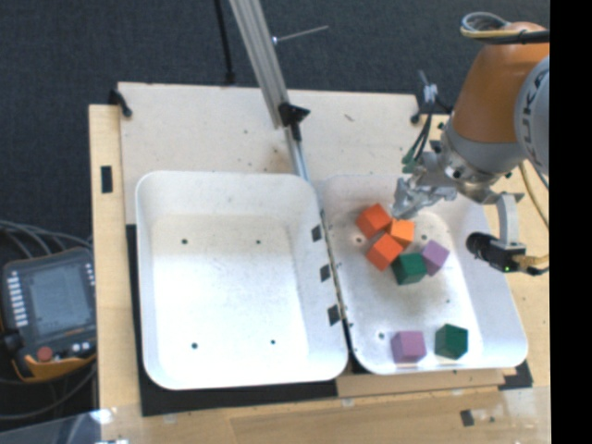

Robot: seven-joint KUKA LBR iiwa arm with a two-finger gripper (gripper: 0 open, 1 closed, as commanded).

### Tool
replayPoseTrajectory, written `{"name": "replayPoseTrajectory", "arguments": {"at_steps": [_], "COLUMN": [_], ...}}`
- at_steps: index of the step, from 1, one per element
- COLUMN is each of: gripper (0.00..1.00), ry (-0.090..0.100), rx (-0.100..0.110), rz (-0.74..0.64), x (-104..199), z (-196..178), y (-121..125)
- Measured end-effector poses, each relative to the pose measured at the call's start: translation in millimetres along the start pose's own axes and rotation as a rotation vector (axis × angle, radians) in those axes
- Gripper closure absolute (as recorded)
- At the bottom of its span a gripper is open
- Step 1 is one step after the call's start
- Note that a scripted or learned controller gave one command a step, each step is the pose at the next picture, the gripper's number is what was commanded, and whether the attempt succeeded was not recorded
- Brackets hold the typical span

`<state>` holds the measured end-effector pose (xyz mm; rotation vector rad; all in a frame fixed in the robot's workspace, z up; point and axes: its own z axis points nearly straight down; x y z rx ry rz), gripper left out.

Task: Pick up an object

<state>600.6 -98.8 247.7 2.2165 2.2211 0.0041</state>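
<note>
Your gripper hovers over crowded blocks mid right bin, its grasp impossible to tell; the packed orange block could slip.

Worktop light wood w/ pale board on top. Dark grey carpet floor around it. Teach pendant + cables left of worktop.

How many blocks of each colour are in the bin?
Orange blocks: 3
Green blocks: 2
Purple blocks: 2
Total: 7 blocks, all in the right bin.
</note>
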Motion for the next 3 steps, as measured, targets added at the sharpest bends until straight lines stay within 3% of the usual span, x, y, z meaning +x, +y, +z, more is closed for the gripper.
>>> {"name": "replayPoseTrajectory", "arguments": {"at_steps": [3], "gripper": [1.0], "ry": [0.001], "rx": [0.0], "rz": [-0.005], "x": [155.5], "z": [-8.5], "y": [27.4]}}
